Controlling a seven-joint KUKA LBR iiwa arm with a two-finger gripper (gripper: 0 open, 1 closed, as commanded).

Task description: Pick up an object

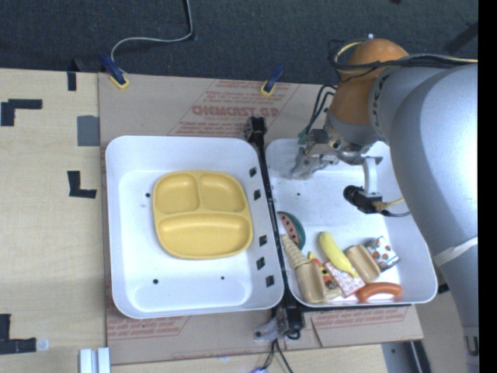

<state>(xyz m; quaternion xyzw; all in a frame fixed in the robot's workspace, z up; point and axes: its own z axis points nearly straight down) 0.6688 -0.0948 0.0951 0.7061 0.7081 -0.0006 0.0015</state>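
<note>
Your gripper (305, 164) hangs over the right bin's (342, 189) bare far end; can't tell how the jaws stand. Objects cluster at the near end. Pick the banana (331, 249): it lies clearest. Approach across its width.

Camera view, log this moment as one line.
pincer over right bin's far end | toys piled at near end | yellow tray in left bin

Two white bins (124, 208). Yellow divided plate (203, 214) in left one. Right bin: yellow banana (335, 252), red-green watermelon slice (291, 227), tan cylinder (362, 262), orange-red ring (379, 291), red-white patterned piece (384, 251). Grey arm (435, 138), orange band (365, 80).
</note>
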